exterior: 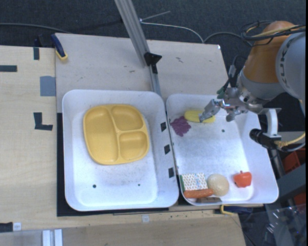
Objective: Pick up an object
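Observation:
My gripper (220, 111) hangs over the far end of the right bin (223, 147), its jaws spread open. One fingertip (209, 111) overlaps the right end of a yellow banana-like piece (195, 116) lying near the bin's far wall; I cannot tell whether they touch. Nothing sits between the fingers. A purple object (180, 125) lies just left of the yellow piece. Along the near wall lie a patterned block (193, 180), an orange carrot (197, 192), a cream egg-shaped item (218, 184) and a small red-orange piece (242, 179).
The left bin (77, 178) holds a yellow divided plate (116, 134). A slanted metal pole (136, 29) crosses the bench behind the bins. The arm's grey body and orange band (267, 55) stand at the right, with cables nearby.

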{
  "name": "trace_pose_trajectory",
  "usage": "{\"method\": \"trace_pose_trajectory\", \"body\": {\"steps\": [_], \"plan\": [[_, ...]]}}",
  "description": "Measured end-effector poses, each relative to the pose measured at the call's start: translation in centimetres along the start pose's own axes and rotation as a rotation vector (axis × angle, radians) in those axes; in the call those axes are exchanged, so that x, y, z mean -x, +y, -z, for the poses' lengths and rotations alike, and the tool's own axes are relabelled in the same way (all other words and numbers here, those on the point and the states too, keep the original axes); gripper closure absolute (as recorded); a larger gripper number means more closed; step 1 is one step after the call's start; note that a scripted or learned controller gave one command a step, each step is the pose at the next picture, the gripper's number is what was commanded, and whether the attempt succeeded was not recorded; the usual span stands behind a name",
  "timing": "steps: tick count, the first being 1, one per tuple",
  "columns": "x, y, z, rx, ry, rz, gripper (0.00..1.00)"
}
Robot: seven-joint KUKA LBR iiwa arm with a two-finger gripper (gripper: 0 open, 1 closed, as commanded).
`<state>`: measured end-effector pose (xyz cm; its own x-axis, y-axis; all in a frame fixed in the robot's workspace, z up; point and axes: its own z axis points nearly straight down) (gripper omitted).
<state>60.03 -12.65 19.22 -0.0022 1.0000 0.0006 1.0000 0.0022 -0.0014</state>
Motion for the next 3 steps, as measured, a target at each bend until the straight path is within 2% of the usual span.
{"method": "trace_pose_trajectory", "body": {"steps": [1,2,3], "plan": [[2.9,-0.1,-10.0,-0.008,-0.001,-0.003,0.00],[-1.4,-5.6,-10.3,0.000,-0.001,-0.001,0.00],[-2.3,1.6,-10.3,0.005,-0.001,0.002,0.00]]}}
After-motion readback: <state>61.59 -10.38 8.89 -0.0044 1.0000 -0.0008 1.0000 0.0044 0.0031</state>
